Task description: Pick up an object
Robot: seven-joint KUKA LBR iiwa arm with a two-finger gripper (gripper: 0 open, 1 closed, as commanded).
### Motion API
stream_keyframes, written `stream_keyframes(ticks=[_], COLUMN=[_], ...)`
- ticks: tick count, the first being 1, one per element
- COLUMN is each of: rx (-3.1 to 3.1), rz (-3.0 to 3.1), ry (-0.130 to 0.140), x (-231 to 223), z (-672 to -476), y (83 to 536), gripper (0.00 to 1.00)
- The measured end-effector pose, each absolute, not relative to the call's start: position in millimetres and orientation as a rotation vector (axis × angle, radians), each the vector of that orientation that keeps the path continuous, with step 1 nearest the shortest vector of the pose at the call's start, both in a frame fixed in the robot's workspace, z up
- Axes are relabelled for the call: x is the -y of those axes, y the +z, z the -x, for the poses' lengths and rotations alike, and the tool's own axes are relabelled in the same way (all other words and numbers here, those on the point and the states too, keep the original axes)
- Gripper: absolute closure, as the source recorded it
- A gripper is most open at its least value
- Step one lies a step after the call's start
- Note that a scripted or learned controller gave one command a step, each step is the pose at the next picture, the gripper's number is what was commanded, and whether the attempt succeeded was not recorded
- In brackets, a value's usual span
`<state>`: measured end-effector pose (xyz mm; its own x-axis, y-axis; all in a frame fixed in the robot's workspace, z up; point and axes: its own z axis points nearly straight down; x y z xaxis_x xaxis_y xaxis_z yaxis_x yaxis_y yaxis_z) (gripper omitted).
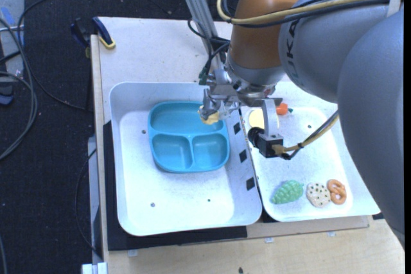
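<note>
My gripper [212, 111] hangs over the far right corner of a blue divided plate [186, 151] that lies in the left bin [135, 202]. A small yellow object [210, 117] sits between the fingertips, just above the plate's rim, and the fingers look closed on it. The grey arm with its orange band [266, 16] reaches in from the right and hides part of the right bin [359, 202].
In the right bin lie a pale yellow round piece [257, 118], a small orange item [281, 110], a green grape bunch [287, 192], a speckled cookie [317, 194] and a pretzel [336, 190]. A blue and yellow tool [103, 33] rests at the bench's far left corner.
</note>
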<state>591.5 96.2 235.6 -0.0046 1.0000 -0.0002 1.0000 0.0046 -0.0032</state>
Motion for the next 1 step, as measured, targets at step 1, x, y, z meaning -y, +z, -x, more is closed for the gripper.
stream_keyframes(ticks=[1], rx=[2.223], rz=[2.219], ry=[0.001], x=[-95.0], z=[-592.4], y=[236.1], gripper=[0.00])
